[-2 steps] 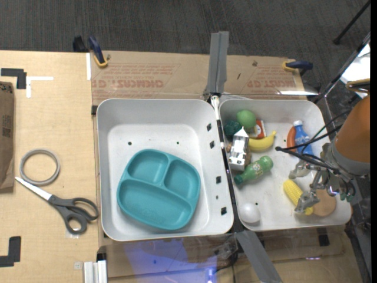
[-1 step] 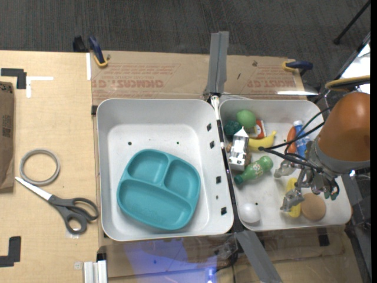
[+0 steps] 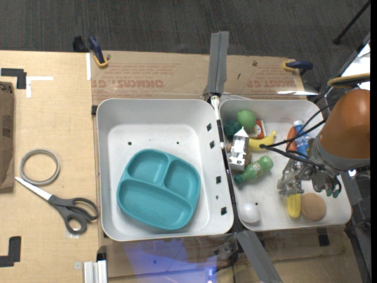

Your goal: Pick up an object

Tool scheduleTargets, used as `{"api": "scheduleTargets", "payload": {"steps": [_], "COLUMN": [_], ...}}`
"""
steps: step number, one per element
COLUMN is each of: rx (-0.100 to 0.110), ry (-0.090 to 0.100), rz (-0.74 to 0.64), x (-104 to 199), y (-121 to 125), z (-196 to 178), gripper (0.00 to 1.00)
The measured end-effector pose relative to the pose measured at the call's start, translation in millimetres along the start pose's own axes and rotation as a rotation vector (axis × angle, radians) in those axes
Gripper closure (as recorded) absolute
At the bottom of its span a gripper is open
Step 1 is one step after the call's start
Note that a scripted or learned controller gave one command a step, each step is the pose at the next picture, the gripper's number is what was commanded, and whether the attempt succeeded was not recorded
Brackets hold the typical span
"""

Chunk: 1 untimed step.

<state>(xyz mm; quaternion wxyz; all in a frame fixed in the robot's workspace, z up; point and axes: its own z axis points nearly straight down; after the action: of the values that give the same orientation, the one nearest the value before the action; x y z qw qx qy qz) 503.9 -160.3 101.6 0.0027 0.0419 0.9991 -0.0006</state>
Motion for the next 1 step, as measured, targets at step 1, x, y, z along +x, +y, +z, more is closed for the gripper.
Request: {"api": "scheduleTargets", "payload": {"steps": [1], "rx": [0.000], "ry": [0.000], "rz": [0.000], "x": [0.0], "y": [0.1], "z": [0.0], "gripper": [0.00]}}
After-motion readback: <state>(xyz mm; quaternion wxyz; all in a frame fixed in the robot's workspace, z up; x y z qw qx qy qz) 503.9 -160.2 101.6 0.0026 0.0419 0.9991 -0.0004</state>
